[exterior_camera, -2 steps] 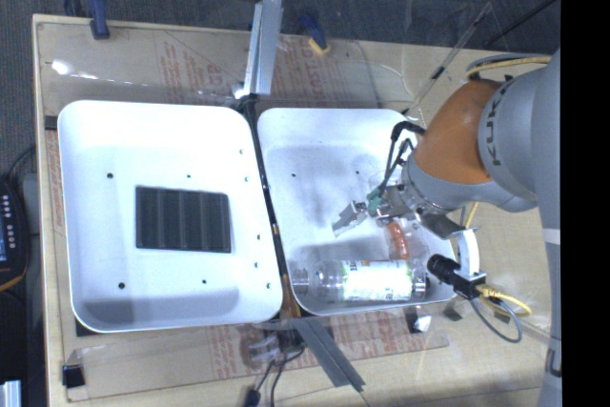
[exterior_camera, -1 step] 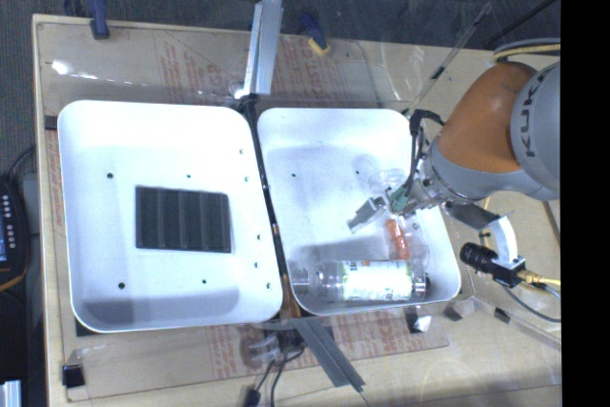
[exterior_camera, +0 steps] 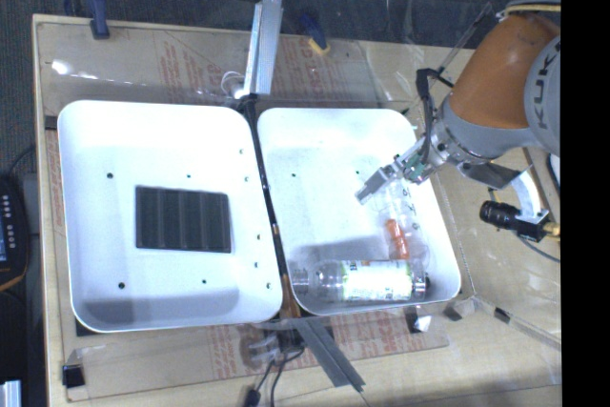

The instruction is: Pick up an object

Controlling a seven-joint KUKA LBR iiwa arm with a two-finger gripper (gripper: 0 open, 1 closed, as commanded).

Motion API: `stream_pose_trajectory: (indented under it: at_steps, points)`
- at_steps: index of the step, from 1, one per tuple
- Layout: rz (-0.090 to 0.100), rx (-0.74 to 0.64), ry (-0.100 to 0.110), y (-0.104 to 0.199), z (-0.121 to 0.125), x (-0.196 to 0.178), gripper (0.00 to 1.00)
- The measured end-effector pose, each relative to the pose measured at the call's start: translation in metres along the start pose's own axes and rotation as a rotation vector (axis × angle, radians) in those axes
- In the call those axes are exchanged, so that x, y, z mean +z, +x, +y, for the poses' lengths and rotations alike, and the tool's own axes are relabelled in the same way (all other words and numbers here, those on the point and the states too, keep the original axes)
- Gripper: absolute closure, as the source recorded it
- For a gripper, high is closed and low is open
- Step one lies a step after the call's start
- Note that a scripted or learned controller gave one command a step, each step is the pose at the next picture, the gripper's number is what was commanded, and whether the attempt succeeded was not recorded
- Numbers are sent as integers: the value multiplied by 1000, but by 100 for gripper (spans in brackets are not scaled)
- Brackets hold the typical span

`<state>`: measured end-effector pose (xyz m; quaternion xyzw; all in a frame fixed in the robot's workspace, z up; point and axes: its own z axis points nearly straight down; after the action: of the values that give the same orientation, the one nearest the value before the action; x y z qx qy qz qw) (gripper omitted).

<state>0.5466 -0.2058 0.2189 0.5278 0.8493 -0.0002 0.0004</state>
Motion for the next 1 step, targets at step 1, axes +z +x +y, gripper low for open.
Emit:
stream_pose_trajectory:
  at_steps: [1]
  points:
    - [2,-61,1,1,-11,35,0]
